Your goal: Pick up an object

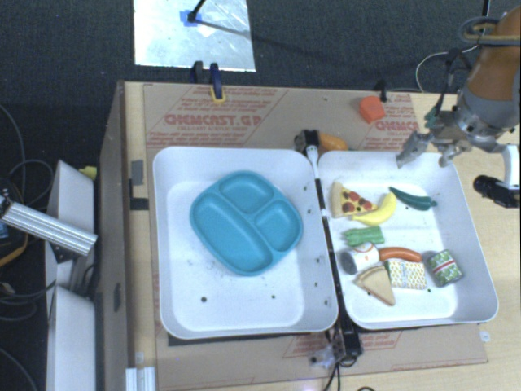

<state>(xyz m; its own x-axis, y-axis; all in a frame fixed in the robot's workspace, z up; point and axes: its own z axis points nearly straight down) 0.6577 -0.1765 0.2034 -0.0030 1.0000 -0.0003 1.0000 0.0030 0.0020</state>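
My gripper (426, 151) hangs open above the back edge of the right bin (468, 218), its two grey fingers spread and nothing between them. Below it in that bin lie a dark green pepper (411, 199), a yellow banana (378, 211), a pizza slice (350, 199), a green leafy piece (363, 236), a red sausage (400, 254), a sandwich wedge (378, 285), a speckled block (407, 274) and a green can (444, 268). The pepper is the closest item, just in front and left of the fingers.
The left bin (179, 300) holds a blue divided plate (245, 221). An orange block (372, 108) and an orange toy (330, 142) lie on the board behind the bins. A blue-yellow clamp (215, 80) stands at the back edge.
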